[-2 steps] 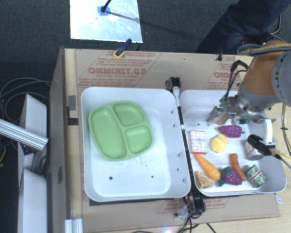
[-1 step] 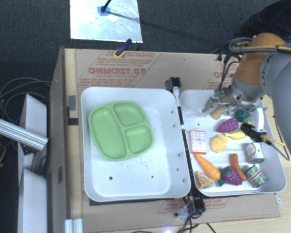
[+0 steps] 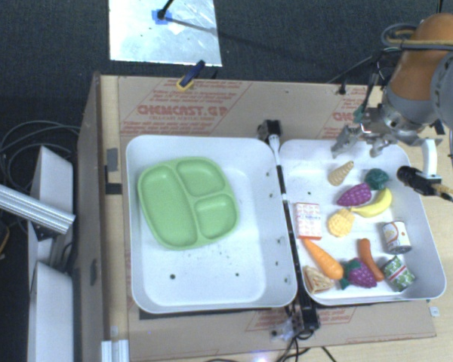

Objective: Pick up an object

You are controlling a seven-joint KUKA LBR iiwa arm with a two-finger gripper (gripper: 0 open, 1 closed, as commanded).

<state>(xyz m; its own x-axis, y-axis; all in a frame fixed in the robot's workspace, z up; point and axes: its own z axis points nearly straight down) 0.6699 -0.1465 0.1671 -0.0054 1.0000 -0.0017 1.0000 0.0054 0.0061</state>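
My gripper (image 3: 359, 143) hangs over the far edge of the right bin (image 3: 306, 164), its two fingers spread open with nothing between them. Just below it lies a tan cone-shaped toy (image 3: 340, 173). Further into the bin lie purple grapes (image 3: 354, 195), a dark green broccoli piece (image 3: 376, 178), a yellow banana (image 3: 374, 204), a yellow corn piece (image 3: 339, 222), a small red-and-white carton (image 3: 308, 219), a carrot (image 3: 322, 258), a sausage (image 3: 369, 259), two small cans (image 3: 396, 237) (image 3: 399, 272), another grape bunch (image 3: 360, 274) and a sandwich wedge (image 3: 316, 279).
The left bin (image 3: 158, 157) holds a green divided plate (image 3: 187, 201). A black clip (image 3: 269, 131) sits where the two bins meet at the far side. The bins rest on cardboard (image 3: 234, 100).
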